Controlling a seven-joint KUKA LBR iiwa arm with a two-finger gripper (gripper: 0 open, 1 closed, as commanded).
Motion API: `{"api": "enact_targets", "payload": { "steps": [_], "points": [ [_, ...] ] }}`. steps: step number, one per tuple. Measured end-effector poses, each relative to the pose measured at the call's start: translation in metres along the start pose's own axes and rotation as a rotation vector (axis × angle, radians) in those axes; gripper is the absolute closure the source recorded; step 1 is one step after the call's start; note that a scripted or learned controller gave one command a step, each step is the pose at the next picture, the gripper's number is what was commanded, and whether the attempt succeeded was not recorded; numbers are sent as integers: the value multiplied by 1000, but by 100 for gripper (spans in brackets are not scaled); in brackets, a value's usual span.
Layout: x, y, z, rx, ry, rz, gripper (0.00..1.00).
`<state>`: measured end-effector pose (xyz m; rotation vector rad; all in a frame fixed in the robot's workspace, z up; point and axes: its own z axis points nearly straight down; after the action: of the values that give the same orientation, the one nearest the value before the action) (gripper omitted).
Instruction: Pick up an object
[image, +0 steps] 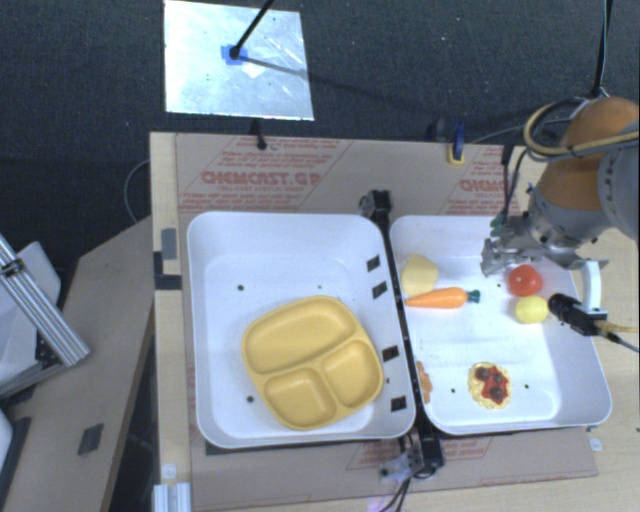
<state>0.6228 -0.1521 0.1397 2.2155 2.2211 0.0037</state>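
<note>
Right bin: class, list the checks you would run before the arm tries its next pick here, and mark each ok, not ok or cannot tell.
1. Targets present in the right bin: tomato, lemon, carrot, small pizza. Ok.
2. End effector above the bin, near the tomato. Ok.
3. Object already held: cannot tell.
4. Tomato and lemon lie close together, so a clean grasp of one: cannot tell.
5. Yellow divided tray sits in the left bin, out of the way. Ok.
</note>
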Motion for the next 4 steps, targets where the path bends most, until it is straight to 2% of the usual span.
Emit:
{"api": "enact_targets", "payload": {
  "steps": [2,3,4],
  "points": [
    [14,-2,-116,-4,0,-4,100],
    [14,-1,-146,0,1,-4,100],
    [67,2,-145,3,3,-8,100]
  ]
}}
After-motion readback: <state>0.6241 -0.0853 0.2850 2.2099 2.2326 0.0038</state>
